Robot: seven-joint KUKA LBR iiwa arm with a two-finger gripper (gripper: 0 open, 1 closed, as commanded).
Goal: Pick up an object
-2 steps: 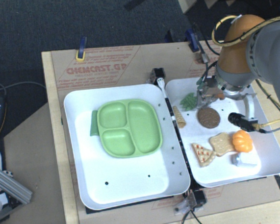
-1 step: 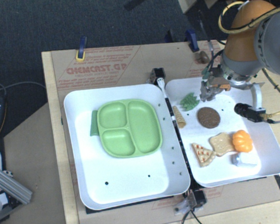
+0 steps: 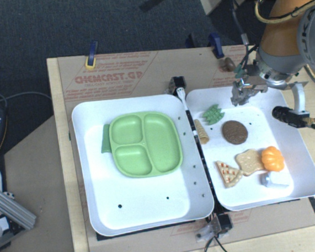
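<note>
Arm: grey with an orange band, reaching in from the far right over the right bin [image 3: 302, 161].
Pincer [image 3: 242, 97]: hangs above the far part of the right bin, just right of the green leafy piece; nothing shows between its tips; how far it is open cannot be told.
Green leafy piece [image 3: 213, 114]: small, ruffled, dark green; far left part of the right bin.
Brown disc [image 3: 234, 132]: round, flat, dark brown, like a patty or cookie; middle of the right bin.
Cone [image 3: 202, 130]: tan, waffle-patterned; lying along the left wall of the right bin.
Pizza slice [image 3: 227, 172]: triangular, tan with red spots; near left part of the right bin.
Toast [image 3: 249, 162]: tan bread shape, touching the pizza slice.
Orange piece [image 3: 272, 158]: rounded, bright orange, just right of the toast.
Pale piece [image 3: 272, 181]: small, greyish white, near the orange piece; kind unclear.
Left bin [image 3: 101, 200]: white, shallow; holds a light green plate [image 3: 146, 143] with three compartments.
Table [image 3: 64, 82]: brown board with red printed lettering, clamps at the far edge.
Room: dark carpet beyond the table, cables at left.
</note>
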